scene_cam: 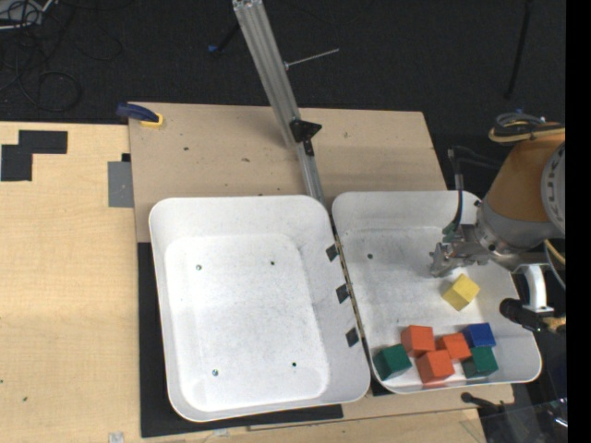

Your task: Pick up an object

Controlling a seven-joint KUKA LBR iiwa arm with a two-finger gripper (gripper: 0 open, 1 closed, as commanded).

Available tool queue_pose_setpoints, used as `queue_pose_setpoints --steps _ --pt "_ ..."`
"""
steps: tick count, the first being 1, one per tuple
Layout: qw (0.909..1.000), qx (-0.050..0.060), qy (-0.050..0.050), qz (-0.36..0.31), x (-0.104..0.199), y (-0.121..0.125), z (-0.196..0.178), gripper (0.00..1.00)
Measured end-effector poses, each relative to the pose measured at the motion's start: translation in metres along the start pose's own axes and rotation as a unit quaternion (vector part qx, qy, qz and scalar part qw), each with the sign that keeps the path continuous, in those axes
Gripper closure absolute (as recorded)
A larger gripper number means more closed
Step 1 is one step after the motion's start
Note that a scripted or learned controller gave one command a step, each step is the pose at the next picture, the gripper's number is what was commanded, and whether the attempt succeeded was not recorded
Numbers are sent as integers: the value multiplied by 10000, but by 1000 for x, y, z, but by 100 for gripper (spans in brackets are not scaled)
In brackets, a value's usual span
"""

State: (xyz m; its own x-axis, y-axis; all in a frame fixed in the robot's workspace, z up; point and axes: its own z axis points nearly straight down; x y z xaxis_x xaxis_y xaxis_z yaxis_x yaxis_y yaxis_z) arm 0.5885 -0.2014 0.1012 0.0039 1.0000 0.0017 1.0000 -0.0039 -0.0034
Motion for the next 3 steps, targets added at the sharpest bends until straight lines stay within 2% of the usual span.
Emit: queue_pose_setpoints --steps 2,3 --pt "10000 -32 -13 -27 10 8 -99 100" --pt "10000 -22 -9 -31 9 8 -124 100"
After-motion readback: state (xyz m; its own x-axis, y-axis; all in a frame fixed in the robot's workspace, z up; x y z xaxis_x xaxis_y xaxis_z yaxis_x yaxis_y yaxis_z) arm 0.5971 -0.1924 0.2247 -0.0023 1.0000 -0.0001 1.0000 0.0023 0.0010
